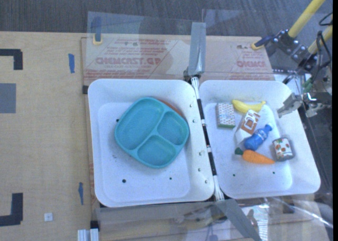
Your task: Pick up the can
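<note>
1. Left bin (105, 182): contains a teal divided plate (152, 132).
2. Right bin (301, 182): contains the can (283, 148), on its side at right, just beside a carrot (257, 157).
3. Claw (296, 103): above the right bin's far right rim; finger state cannot be determined.

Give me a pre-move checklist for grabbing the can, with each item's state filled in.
1. Can in sight in the right bin: ok.
2. Can top unobstructed: ok.
3. Room around can: not ok, carrot lies close on its left.
4. Blue bottle apart from can: ok.
5. Gripper over can: not ok, it sits at the bin's upper right edge.
6. Finger opening: cannot tell.
</note>
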You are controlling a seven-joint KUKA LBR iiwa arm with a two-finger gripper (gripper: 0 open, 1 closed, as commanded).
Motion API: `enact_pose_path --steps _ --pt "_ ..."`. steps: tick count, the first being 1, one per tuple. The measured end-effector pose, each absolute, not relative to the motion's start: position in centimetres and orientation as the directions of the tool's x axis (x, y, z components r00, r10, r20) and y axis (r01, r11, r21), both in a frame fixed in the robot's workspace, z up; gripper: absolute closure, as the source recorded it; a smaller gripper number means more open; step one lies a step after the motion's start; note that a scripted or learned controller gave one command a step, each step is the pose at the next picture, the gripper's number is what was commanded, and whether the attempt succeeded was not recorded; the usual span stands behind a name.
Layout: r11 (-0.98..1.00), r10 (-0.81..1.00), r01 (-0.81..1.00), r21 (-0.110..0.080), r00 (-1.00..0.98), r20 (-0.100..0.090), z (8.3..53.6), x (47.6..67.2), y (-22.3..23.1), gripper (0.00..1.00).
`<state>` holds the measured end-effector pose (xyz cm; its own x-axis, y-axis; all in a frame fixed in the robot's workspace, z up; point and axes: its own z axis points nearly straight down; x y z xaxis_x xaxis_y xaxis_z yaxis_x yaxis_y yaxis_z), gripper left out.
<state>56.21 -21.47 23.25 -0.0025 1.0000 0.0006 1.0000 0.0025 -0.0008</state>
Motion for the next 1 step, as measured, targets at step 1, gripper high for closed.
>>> enact_pose_path --steps 1 --pt "0.152 0.988 0.988 0.006 -0.152 0.006 9.59 52.03 -21.73 0.00"
